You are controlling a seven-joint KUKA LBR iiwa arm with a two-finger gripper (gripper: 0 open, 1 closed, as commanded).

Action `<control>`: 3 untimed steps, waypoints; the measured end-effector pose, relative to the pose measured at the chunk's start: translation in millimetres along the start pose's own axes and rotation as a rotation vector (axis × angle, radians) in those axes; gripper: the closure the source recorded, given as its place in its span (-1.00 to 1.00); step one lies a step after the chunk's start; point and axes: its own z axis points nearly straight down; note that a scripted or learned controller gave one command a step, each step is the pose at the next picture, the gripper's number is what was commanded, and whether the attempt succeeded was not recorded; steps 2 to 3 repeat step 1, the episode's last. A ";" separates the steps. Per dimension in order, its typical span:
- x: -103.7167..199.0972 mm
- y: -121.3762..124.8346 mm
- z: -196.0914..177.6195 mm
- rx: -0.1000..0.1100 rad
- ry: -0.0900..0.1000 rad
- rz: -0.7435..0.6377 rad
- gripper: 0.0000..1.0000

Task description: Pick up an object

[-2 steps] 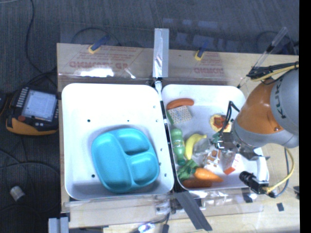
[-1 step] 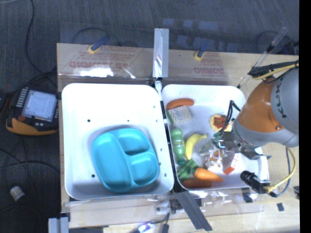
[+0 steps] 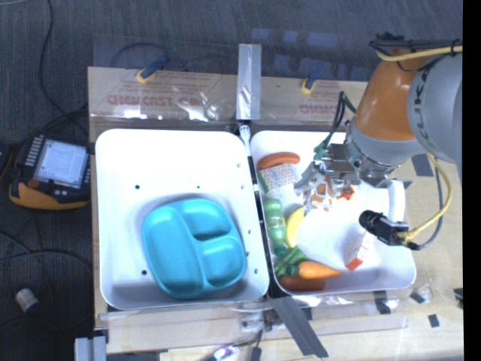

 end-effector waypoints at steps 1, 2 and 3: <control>-46.8 21.7 -44.3 0.001 -0.002 0.173 1.00; -46.8 21.7 -44.3 0.001 -0.002 0.173 1.00; -46.8 21.7 -44.3 0.001 -0.002 0.173 1.00</control>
